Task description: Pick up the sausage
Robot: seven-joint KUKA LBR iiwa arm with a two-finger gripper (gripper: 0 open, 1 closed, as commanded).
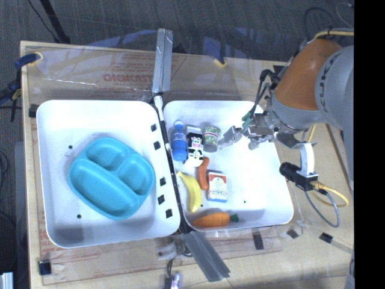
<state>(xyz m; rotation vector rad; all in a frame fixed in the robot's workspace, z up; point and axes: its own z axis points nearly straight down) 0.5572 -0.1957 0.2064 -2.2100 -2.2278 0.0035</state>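
The small reddish-orange sausage lies in the right white bin, near its left side, tilted a little and wedged into a cluster. A yellow banana curves just to its left, a small red-and-white carton touches or nearly touches its right flank, and a black-and-white cow-print carton sits right above its upper end. Further up there's a blue plastic bottle against the divider and a small green-lidded cup; down at the front wall, an orange carrot with a green top.

The grey gripper hangs over the upper middle of that bin, beside the cup and well up from the sausage. At this angle I cannot tell whether the jaws are wide or narrow; nothing shows between them. The left white bin carries a blue divided plate and plays no part here.

So the pick looks not yet begun, and the risk is crowding. With neighbours pressed on both long sides, a finger could land on the carton or banana instead of slipping alongside, shoving the sausage away or closing on the wrong thing. Its rounded skin may also squirt out of a off-centre pinch.
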